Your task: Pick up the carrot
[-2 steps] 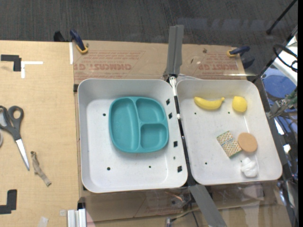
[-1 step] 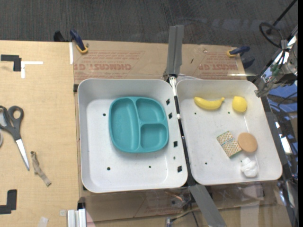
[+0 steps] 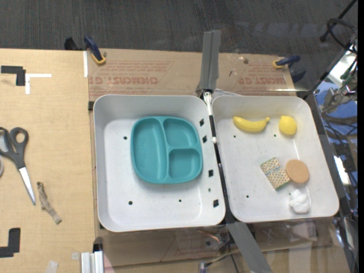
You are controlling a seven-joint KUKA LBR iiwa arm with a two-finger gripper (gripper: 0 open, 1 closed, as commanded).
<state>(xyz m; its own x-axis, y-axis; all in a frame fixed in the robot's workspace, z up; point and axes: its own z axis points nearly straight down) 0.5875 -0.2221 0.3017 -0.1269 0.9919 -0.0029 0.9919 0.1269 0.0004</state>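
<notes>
The bench (image 3: 45,152) bears two white bins (image 3: 108,169), scissors (image 3: 20,158) and cardboard (image 3: 142,73).

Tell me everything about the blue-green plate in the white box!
The teal plate is a rounded rectangle with smooth, soft corners and looks like plastic. Raised ridges split it into three sections: one long section down its left side and two smaller ones on its right. Nothing lies in any section. It rests flat on the floor of the left bin, near the middle and a little toward the far side, turned slightly askew to the bin's walls. It touches the bin floor and nothing else.
</notes>
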